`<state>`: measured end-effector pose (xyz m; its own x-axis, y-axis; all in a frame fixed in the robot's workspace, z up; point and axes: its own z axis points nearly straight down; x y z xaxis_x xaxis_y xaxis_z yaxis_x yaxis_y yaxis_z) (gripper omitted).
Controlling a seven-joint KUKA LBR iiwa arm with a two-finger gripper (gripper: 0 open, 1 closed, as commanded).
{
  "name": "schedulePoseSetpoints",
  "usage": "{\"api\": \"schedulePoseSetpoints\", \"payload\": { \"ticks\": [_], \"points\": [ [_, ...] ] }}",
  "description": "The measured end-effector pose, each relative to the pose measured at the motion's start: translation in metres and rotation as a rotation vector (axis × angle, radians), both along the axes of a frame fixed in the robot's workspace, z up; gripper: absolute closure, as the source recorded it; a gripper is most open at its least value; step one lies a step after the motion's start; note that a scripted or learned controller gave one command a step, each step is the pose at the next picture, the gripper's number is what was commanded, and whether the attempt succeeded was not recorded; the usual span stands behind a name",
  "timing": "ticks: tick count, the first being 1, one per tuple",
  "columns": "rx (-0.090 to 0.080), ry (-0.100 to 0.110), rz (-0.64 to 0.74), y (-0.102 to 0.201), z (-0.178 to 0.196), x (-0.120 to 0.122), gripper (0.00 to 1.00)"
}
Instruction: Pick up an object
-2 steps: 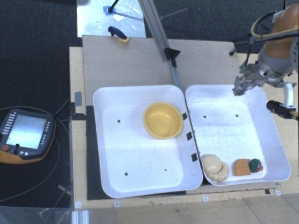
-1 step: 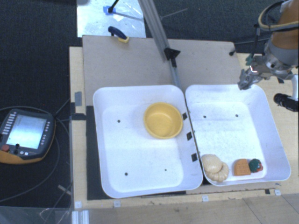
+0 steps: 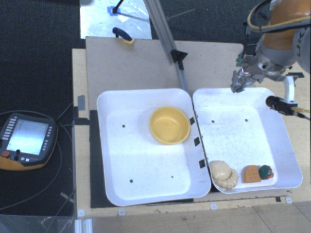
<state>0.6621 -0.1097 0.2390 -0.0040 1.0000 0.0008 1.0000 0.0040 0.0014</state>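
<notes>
The arm (image 3: 286, 28) hangs over the far edge of the right bin (image 3: 243, 130), its pincer (image 3: 238, 83) just above the rim near the back corner. From where I stand the pincer is a small dark cluster against the desk (image 3: 204, 62), and I cannot tell how it is set; nothing hangs below it that I can make out.

The things worth taking lie well apart from it. In the right bin's near corner sits a pale lumpy object (image 3: 223, 174), and just beside it an orange piece (image 3: 251, 174) touching a small dark green one (image 3: 266, 171). The left bin (image 3: 126, 169) has a yellow bowl (image 3: 169, 124) upright near its far right side.

My reading is that the pick has not begun: the arm looks parked or between tries, with no target under it. The next move calls for a long travel toward the near corner of the right bin, or across to the bowl, then a descent. The three small items crowd the bin wall, which could block a clean close; the bowl's rim may be the easier hold.
</notes>
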Motion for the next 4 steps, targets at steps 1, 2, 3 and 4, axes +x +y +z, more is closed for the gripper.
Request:
{"api": "schedulePoseSetpoints", "payload": {
  "ticks": [1,2,3,4],
  "points": [
    [0.0,0.0,0.001,0.053,0.008,-0.004,1.0],
    [0.0,0.001,0.001,0.105,-0.005,-0.004,1.0],
    [0.001,0.001,0.001,0.155,-0.005,0.006,1.0],
    [0.001,0.0,0.001,0.209,0.004,0.003,1.0]
  ]
}}
